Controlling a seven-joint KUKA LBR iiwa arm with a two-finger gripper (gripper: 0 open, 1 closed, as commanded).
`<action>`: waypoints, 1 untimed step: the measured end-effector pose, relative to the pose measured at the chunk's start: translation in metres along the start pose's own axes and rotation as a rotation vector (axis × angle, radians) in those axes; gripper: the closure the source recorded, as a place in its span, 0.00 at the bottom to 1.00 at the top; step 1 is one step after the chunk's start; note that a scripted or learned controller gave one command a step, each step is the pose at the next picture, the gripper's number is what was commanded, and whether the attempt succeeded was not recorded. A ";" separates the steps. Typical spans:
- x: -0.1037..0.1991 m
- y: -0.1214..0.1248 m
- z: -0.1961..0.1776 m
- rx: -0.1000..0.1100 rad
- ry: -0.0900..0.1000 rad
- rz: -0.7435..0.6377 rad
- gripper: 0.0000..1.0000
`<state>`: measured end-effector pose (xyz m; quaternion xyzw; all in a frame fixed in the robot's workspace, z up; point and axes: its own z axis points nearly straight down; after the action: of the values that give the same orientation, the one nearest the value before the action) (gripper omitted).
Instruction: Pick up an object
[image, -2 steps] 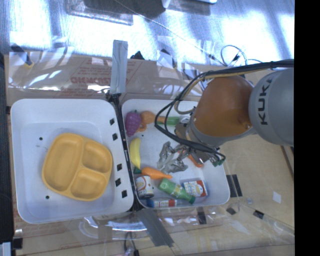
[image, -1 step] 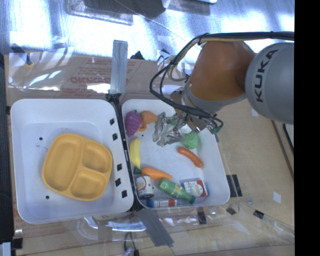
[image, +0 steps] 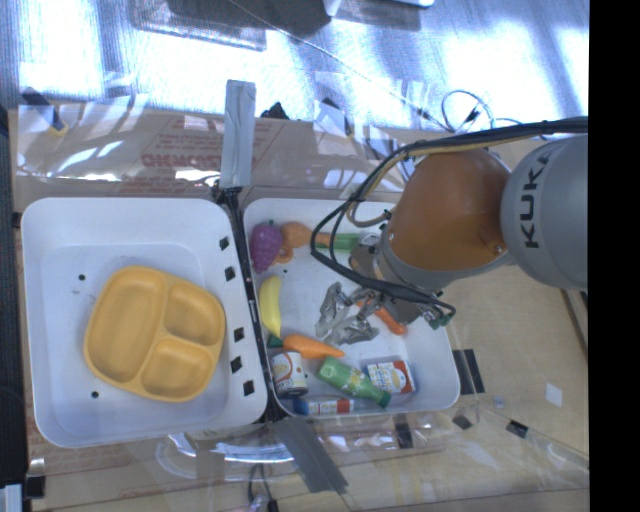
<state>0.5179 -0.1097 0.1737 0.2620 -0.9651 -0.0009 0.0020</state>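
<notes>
I see the gripper (image: 345, 315) down in the right bin (image: 440, 375), its metal fingers (image: 333, 300) spread partly apart over bare bin floor with nothing between them. Just below it lies a carrot (image: 312, 347), then a green bottle (image: 352, 382) and a small can (image: 289, 372). To its left lies a banana (image: 270, 305); above that, purple grapes (image: 265, 243). Well off left, a yellow divided plate (image: 153, 333) sits in the left bin (image: 60, 230).

Yellow divided plate (image: 153, 332) in left bin (image: 45, 300)
</notes>
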 end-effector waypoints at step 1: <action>-0.049 -0.027 -0.083 0.009 -0.010 -0.071 1.00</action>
<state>0.5737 -0.1082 0.2568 0.2961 -0.9552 0.0021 -0.0039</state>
